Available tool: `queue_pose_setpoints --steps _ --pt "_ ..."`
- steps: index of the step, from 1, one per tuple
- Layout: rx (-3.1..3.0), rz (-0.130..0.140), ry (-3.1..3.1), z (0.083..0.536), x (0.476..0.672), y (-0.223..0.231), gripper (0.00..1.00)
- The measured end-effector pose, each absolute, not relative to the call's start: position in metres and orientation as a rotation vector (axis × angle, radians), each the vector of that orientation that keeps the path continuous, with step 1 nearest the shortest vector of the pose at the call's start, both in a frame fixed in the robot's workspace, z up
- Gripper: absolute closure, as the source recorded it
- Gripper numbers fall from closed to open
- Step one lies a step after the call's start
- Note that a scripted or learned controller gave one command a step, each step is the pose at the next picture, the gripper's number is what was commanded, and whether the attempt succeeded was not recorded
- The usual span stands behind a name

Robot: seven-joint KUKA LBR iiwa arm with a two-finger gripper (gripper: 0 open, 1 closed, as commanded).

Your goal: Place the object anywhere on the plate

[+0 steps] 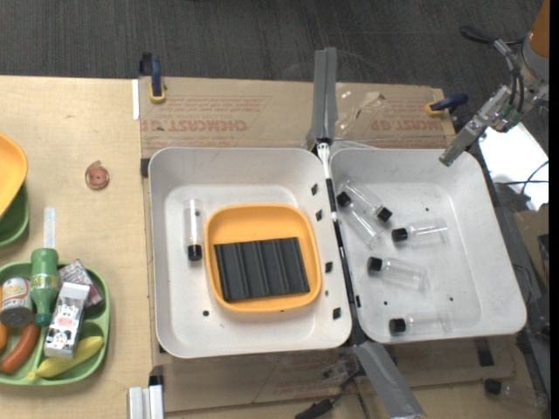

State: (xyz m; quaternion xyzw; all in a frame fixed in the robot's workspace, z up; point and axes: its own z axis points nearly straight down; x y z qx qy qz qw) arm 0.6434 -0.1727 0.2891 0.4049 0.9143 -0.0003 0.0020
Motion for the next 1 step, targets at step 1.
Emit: queue_pose_setpoints --steps 1 --pt "0.751 -0.001 3.044 0.3541 0.6356 -0.2230 0.00"
